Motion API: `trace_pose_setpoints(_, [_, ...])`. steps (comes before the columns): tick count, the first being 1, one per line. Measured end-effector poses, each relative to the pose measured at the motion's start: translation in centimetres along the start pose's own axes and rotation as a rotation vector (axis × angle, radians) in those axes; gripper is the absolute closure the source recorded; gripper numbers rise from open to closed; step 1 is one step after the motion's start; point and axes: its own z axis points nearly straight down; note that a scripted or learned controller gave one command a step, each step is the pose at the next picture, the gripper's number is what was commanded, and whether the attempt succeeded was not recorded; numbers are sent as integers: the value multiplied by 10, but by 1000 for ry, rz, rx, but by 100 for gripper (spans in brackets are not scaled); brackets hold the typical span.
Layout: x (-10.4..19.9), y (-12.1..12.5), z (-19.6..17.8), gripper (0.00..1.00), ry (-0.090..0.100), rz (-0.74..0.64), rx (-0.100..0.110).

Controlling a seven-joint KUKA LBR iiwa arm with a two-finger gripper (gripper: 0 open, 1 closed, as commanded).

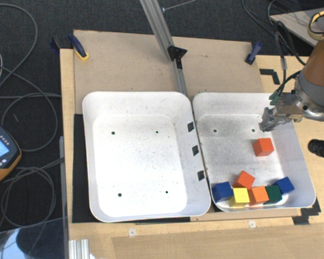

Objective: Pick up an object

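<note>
My gripper hangs over the back right part of the right bin, reaching in from the right. A lone orange cube lies just in front of it, apart from it. Along the bin's front edge sits a cluster: a blue cube, a yellow cube, two orange cubes, a green cube and another blue cube. I see nothing held in the gripper.
The left bin stands beside the right one. A slanted metal pole comes down to the gap between the bins at the back. Blue clamps grip the bench's far corners. Cables lie on the floor to the left.
</note>
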Motion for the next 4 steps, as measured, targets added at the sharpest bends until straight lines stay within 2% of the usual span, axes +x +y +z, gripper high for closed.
trace_pose_setpoints(1, [0, 2, -47, 100, 0, 0, 2])
trace_pose_setpoints(3, [110, 5, -40, 100, 5, -4, 10])
trace_pose_setpoints(4, [153, 6, -15, 100, 4, -3, 14])
